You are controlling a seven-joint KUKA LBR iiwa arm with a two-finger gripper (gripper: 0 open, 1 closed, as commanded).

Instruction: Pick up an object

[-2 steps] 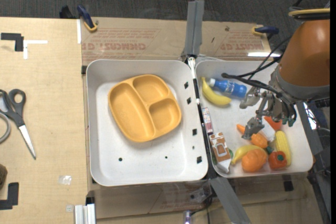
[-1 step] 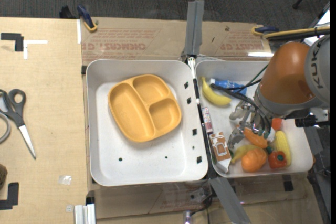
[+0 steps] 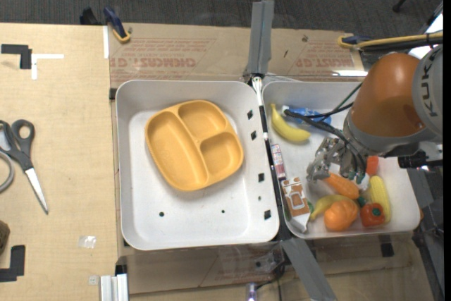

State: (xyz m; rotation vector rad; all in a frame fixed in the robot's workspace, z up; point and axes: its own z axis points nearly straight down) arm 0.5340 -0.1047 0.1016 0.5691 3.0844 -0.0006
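From my remote station I watch the gripper (image 3: 331,162) hang low in the right bin (image 3: 403,225), just left of the toy carrot (image 3: 343,185), which lies in the cluster beside a pepper (image 3: 374,213), an orange fruit (image 3: 340,215) and a small banana (image 3: 319,206). The carrot looks light, rigid and smooth-skinned, so I judge it apt to slip unless pinched across its thick middle. The jaws appear to be over bare bin floor, and I cannot tell whether they are spread or closed.
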